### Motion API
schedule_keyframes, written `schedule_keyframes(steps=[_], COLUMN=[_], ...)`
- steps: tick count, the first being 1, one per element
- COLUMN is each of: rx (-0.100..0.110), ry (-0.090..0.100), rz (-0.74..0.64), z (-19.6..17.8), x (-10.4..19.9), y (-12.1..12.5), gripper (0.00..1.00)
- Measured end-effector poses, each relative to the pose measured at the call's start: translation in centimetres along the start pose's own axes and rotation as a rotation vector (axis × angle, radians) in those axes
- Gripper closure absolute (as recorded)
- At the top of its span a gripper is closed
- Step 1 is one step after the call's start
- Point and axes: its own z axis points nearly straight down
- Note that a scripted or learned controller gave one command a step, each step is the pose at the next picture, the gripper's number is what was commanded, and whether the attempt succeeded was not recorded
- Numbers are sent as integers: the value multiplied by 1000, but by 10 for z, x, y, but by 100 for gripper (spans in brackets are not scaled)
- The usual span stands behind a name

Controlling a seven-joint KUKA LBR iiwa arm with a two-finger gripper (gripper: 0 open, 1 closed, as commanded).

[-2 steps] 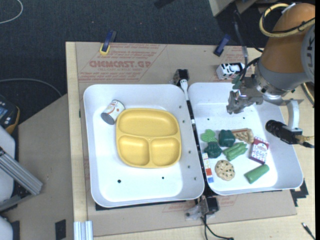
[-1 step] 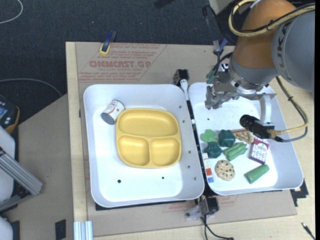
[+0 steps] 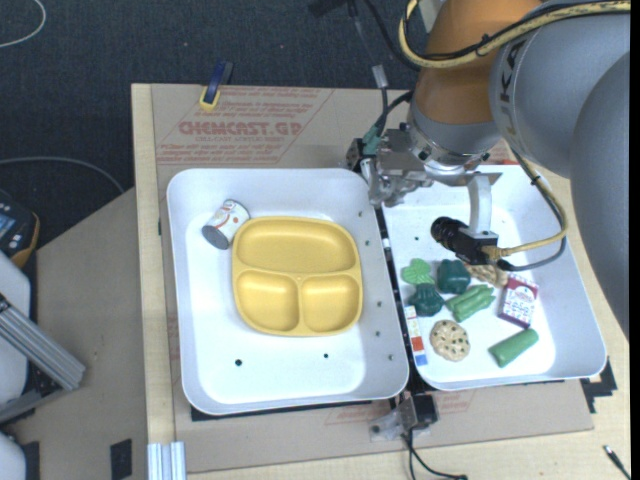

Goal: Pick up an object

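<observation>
Just beside the upper left corner of the yellow plate [image 3: 297, 273], a small white cup [image 3: 226, 220] with a grey base is seen lying on its side. The plate, smooth glossy plastic with rounded corners and three compartments, is set in the left bin [image 3: 185, 298], a shallow matte white tray. Right of the plate, in the right bin [image 3: 575, 298], small toy foods are gathered: dark and light green pieces [image 3: 453, 275], a speckled round cookie [image 3: 450, 341], a green cylinder [image 3: 513, 346] and a purple-and-white carton [image 3: 518, 302]. Up and right of the plate, the gripper [image 3: 392, 183] is held over the rim between the bins; whether it is spread or closed cannot be told. Red-printed cardboard [image 3: 240, 128] is laid on the pale table [image 3: 150, 388], with dark carpet [image 3: 100, 48] beyond.
</observation>
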Motion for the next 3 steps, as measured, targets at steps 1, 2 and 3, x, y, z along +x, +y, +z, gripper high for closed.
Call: schedule_keyframes(steps=[1, 2, 3], rx=[2, 1, 1], ry=[-1, 0, -2], rz=[2, 5, 8], z=[15, 0, 0], x=[46, 55, 42], y=[6, 7, 10], gripper=[100, 100, 100])
